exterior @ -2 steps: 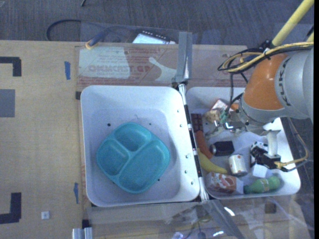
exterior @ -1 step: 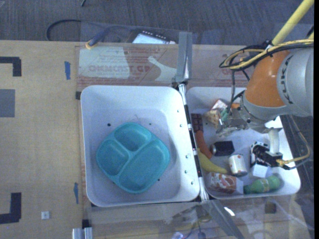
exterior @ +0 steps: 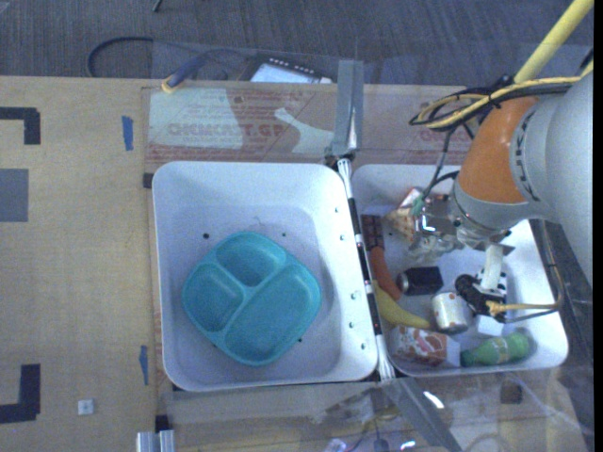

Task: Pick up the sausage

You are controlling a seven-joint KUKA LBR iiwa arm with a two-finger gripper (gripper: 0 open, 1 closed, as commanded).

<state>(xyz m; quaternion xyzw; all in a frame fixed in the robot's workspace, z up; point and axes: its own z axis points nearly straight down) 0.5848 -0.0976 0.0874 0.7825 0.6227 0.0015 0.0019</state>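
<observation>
Pale wooden desk [exterior: 75, 281] carries two shallow white bins side by side, with dark carpet beyond its far edge. Within the right bin [exterior: 556, 347], the sausage [exterior: 379, 270] lies hard against the left wall; it is a slim reddish-orange cylinder, smooth, running lengthwise along that wall; its near end meets a yellow banana [exterior: 398, 311] that curves toward the bin's middle. Just right of the sausage sits a small black block [exterior: 421, 279]; nearer the front are a silver can [exterior: 449, 311], a red-and-white packet [exterior: 421, 346] and a green bottle [exterior: 497, 349] lying on its side. Over the far half of this bin hangs the end effector [exterior: 435, 235], apart from the sausage and to its right; whether it is wide or narrow cannot be told, since the wrist hides it; the orange band [exterior: 497, 163] sits above it. Left bin [exterior: 188, 196] holds a teal divided plate [exterior: 251, 296], resting flat near its middle.
</observation>
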